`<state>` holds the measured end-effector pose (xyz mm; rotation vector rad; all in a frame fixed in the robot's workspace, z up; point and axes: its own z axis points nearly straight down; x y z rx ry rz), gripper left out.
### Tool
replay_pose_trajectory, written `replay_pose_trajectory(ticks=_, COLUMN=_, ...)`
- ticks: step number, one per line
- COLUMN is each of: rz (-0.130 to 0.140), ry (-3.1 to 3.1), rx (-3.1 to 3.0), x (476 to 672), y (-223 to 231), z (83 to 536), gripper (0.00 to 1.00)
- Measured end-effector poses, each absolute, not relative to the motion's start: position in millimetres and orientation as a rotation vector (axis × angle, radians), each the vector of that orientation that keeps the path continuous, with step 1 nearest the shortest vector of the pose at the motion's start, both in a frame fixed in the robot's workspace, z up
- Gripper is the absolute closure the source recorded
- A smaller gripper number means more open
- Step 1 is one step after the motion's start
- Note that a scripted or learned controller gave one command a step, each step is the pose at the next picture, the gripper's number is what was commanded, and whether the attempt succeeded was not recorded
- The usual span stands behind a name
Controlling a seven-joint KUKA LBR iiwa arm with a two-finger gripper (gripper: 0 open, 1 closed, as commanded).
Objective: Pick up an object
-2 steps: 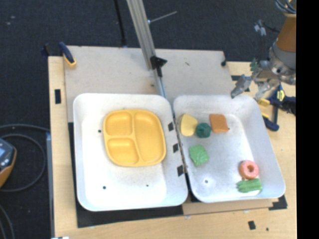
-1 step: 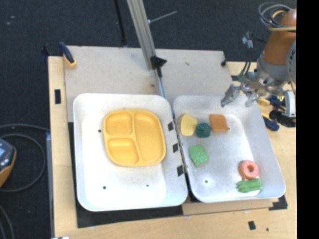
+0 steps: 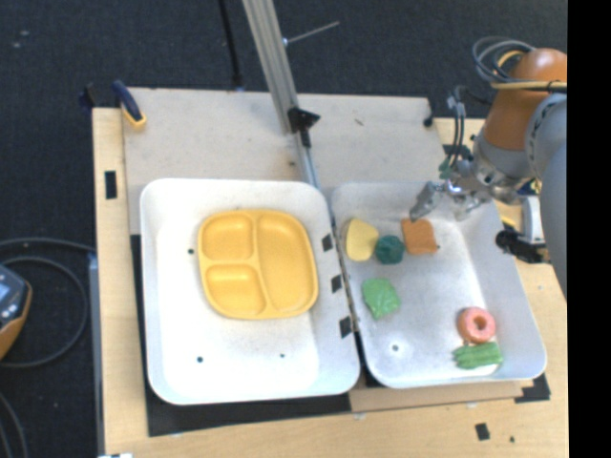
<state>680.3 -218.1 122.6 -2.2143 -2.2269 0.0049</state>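
1. Yellow moulded plastic tray [image 3: 258,263], three compartments with rounded corners, lies in the left white bin [image 3: 172,351].
2. Right white bin [image 3: 430,351] contains: orange block [image 3: 420,237], dark green round piece [image 3: 389,249], pale yellow rounded piece [image 3: 360,239], crinkled light green piece [image 3: 381,297], pink ring [image 3: 476,325], green elongated piece [image 3: 476,355].
3. Metallic claw [image 3: 427,201] sits above the orange block at the bin's far edge; its fingers stand apart, nothing between them.
4. Tabletop [image 3: 210,132] is pale, speckled board.
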Motion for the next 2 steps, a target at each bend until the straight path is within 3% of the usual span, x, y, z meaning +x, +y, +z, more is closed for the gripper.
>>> replay_pose_trajectory(ticks=1, rz=0.001, ry=-2.238, rx=-2.219, x=682.8, y=-220, z=140, gripper=1.0)
replay_pose_trajectory(ticks=2, rz=-0.006, ry=-2.234, rx=-2.221, x=682.0, y=-221, z=206, gripper=1.0)
